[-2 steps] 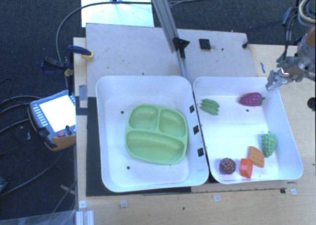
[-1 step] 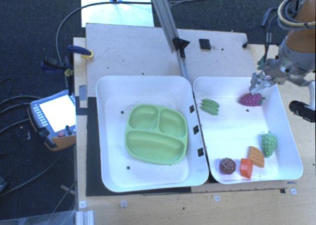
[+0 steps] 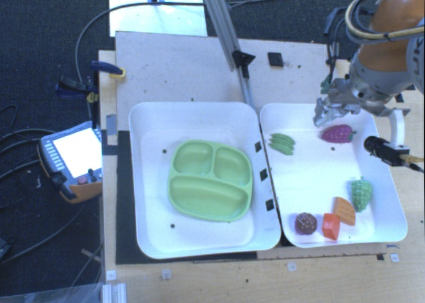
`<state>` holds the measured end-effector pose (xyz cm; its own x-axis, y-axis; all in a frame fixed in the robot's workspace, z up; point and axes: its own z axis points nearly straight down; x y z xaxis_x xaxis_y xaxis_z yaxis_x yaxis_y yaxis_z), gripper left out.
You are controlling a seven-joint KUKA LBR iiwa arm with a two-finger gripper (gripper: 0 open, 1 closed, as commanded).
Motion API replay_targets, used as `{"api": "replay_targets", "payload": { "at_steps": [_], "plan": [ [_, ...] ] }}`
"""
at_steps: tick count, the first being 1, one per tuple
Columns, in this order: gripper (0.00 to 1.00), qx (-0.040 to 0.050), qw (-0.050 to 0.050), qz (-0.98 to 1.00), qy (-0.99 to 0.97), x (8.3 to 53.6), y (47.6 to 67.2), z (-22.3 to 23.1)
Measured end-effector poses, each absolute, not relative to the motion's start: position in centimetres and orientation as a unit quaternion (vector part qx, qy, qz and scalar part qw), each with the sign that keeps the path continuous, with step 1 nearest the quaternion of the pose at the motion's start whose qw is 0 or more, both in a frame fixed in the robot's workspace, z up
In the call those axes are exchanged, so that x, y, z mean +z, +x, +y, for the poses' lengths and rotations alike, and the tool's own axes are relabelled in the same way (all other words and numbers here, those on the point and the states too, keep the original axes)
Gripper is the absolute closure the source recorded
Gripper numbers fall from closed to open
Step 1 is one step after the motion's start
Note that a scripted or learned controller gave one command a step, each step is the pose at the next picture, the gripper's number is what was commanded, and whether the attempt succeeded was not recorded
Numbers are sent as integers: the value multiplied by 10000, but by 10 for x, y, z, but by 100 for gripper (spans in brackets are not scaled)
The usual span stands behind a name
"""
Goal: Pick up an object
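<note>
Red block (image 3: 331,226) nearest, brown ball (image 3: 305,222) beside it, claw (image 3: 323,116) over right bin (image 3: 292,182), grip state unclear.

The bench (image 3: 192,72) bears two white bins side by side, left bin (image 3: 146,182) and right bin (image 3: 385,208).

— What lies in the right bin (image 3: 392,228)?

— Six small toy foods. A purple bunch of grapes (image 3: 337,134) sits near the far edge; a green pea pod (image 3: 281,143) lies by the far-left corner.

— And nearer the front?

— A green, bumpy piece (image 3: 360,193) stands by the right wall. Beside it lies an orange wedge (image 3: 344,210), touching a red piece (image 3: 331,226). A dark brown round one (image 3: 305,223) rests just left of that.
</note>
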<state>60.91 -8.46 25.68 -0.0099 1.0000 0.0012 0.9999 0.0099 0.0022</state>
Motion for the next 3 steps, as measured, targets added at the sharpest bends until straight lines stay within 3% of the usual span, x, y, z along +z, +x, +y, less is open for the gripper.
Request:
{"api": "replay_targets", "payload": {
  "at_steps": [3],
  "plan": [
    [100, 4, -7, 7105, 7037, 242, 589, 72]
  ]
}}
